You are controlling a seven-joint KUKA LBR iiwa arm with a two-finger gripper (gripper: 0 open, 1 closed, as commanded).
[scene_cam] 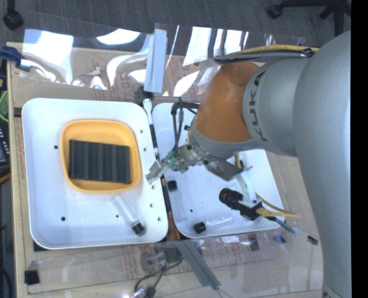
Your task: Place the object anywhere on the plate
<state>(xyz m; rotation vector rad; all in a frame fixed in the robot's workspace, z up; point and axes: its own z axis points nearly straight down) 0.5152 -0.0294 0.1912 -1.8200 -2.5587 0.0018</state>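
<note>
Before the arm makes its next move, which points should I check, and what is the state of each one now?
1. Yellow plate lies flat in the left bin: ok.
2. Plate free for placing: not ok, a dark ribbed block covers its middle.
3. Clear tube with black cap lies beside the plate, not on it: not ok.
4. Gripper sits over the bins' divider: ok.
5. Object held: cannot tell.

The plate (100,157) lies in the left bin (41,216), a tube (128,214) just beside it.
</note>
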